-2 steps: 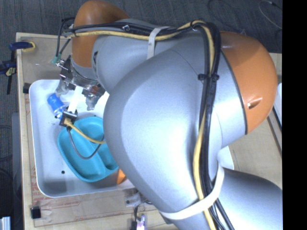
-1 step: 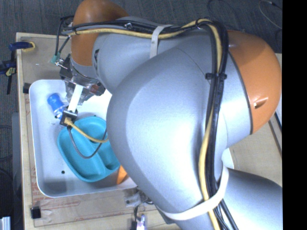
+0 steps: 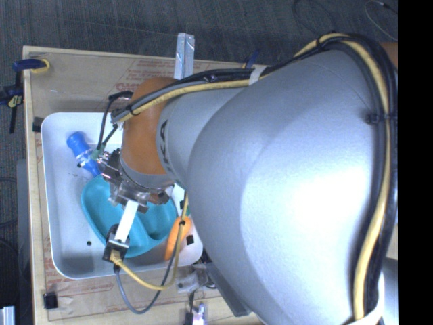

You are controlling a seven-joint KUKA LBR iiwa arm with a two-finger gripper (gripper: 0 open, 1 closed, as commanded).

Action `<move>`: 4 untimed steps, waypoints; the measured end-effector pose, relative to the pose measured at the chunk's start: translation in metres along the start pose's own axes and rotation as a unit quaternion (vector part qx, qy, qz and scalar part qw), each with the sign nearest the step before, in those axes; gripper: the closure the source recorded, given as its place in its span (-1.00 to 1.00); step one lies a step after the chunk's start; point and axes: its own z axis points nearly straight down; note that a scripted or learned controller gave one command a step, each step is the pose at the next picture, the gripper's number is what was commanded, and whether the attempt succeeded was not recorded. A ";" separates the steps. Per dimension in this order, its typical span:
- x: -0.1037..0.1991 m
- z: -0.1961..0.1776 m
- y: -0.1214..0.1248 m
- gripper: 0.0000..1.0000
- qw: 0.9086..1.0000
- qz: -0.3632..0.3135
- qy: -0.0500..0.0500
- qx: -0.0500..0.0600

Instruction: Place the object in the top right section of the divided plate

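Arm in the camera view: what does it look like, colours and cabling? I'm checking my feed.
The arm is a bulky, rounded, smooth grey shell. An orange band rings it above the wrist. A yellow cable runs along its upper edge, and a thin black cable loops beside the band.

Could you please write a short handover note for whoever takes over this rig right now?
Gripper: low over the teal divided plate in the left bin; grip state unreadable.
Blue object: on the bin floor, beside the plate's upper left.
Orange thing: at the plate's right, half under the arm.
Done: no placement visible.
Left: object into the top right section.
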 end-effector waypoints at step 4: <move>0.097 -0.009 0.038 1.00 0.980 -0.200 0.000 0.000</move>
